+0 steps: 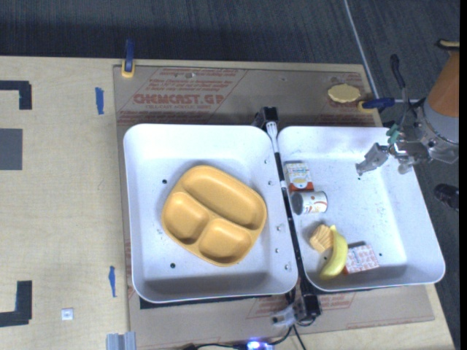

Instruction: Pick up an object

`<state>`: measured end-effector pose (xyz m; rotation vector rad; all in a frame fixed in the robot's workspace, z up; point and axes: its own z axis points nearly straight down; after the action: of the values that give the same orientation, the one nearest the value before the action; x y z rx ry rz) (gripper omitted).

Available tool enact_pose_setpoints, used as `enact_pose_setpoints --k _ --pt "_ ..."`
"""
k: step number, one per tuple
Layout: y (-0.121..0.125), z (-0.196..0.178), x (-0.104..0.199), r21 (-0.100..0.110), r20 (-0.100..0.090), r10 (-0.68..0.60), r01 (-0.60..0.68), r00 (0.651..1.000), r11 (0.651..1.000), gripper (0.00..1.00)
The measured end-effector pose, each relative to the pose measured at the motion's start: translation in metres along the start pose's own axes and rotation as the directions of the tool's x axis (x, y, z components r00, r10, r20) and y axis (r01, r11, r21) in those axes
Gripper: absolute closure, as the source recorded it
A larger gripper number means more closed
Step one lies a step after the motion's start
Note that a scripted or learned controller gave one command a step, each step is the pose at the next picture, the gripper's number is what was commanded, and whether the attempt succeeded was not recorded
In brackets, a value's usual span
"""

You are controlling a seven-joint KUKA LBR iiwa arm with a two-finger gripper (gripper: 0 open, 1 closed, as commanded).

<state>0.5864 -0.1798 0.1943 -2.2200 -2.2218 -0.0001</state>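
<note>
Camera view, my read: left bin (139, 195) holds yellow three-compartment tray (213, 214), lying near bin centre. Right bin (408, 217) holds five things along its left and near side: small carton (298, 173) by divider, can (309, 202) on its side just below carton, yellowish chunk (319, 237), banana (336, 254) touching chunk, red-and-white packet (361, 258) right of banana. Gripper (372, 159) above right bin's far right corner, nothing between fingers; open or closed, I cannot tell. Both bins sit on counter (58, 217).
</note>
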Motion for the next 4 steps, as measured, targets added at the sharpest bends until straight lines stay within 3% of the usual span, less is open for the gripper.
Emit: enact_pose_setpoints --k 1,2,3,4 --pt "-0.033 0.108 0.030 -0.003 0.001 0.001 -0.001 1.000 1.000 0.00" --pt "-0.096 0.108 0.054 -0.002 0.000 0.001 -0.001 1.000 1.000 0.00" --pt "-0.105 0.108 0.086 -0.006 0.001 0.000 0.000 1.000 1.000 0.00" --pt "-0.103 0.098 0.086 -0.011 0.003 0.002 -0.002 1.000 1.000 1.00"
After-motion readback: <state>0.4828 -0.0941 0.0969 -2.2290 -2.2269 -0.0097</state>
